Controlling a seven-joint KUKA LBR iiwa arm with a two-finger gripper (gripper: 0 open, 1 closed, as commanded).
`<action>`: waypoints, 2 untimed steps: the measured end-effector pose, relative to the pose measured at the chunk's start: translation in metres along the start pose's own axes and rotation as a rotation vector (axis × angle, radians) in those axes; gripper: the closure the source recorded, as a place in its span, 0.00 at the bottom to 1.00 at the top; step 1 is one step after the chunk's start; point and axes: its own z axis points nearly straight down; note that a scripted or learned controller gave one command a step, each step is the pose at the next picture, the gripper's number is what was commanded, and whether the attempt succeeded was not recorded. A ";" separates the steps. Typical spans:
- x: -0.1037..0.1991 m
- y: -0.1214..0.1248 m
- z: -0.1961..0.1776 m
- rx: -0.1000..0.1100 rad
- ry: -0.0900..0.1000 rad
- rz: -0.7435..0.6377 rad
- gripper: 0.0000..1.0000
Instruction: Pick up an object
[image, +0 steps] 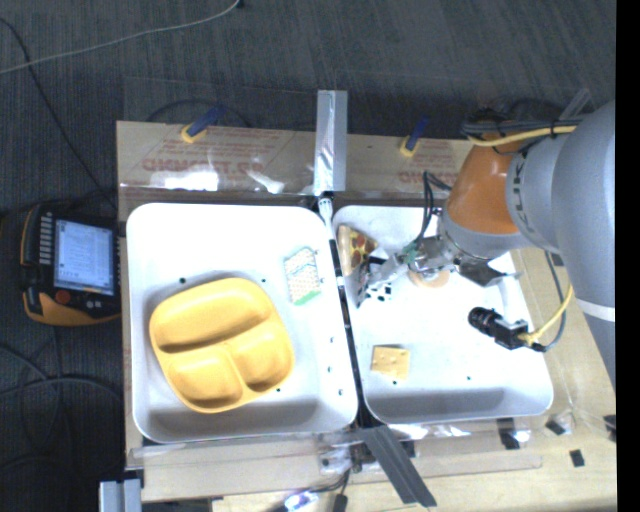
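Observation:
My gripper (398, 262) is low in the upper left part of the right bin (500, 395), below the orange band (480, 195) of the arm. Just left of it, against the bin's left wall, lies a pizza-slice-like piece (352, 246). A small dark speckled thing (376, 290) lies just below the gripper. A round tan object (433, 276) sits right beside the wrist. Lower in the same bin lies a tan square piece (390, 360), apart from the gripper. I see nothing held.
The left bin (160, 240) holds a yellow divided plate (220, 342) and a small green-and-white packet (301, 275). A black connector with a yellow cable (497, 326) hangs over the right bin. A handheld pendant (70, 262) lies left of the bench.

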 end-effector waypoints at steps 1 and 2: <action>0.034 0.030 -0.072 0.053 0.014 0.152 0.00; -0.015 0.047 0.010 0.033 0.008 0.206 0.00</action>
